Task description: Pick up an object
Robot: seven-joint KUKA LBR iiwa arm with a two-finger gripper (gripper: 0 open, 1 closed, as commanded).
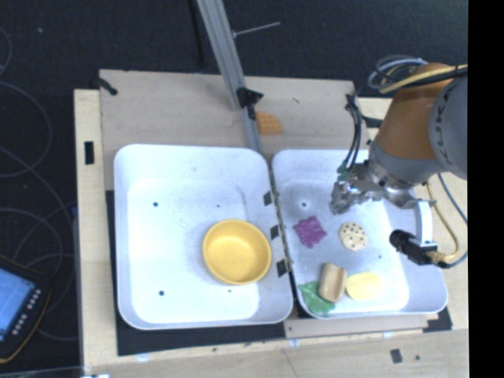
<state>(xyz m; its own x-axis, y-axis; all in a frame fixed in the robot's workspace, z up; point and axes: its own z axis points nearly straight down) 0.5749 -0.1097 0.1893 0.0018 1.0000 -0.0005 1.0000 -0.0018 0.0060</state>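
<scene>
The grey KUKA arm with its orange band reached in from the right edge of the view, its wrist bent downward. The small metal two-finger gripper pointed down and hung at the arm's left end.

A robotics lab: a wooden bench with two white bins, loose cables on dark floor.

Around my pale wooden tabletop the floor is dark and strewn with thin cables, and a grey metal rail slants across.
</scene>
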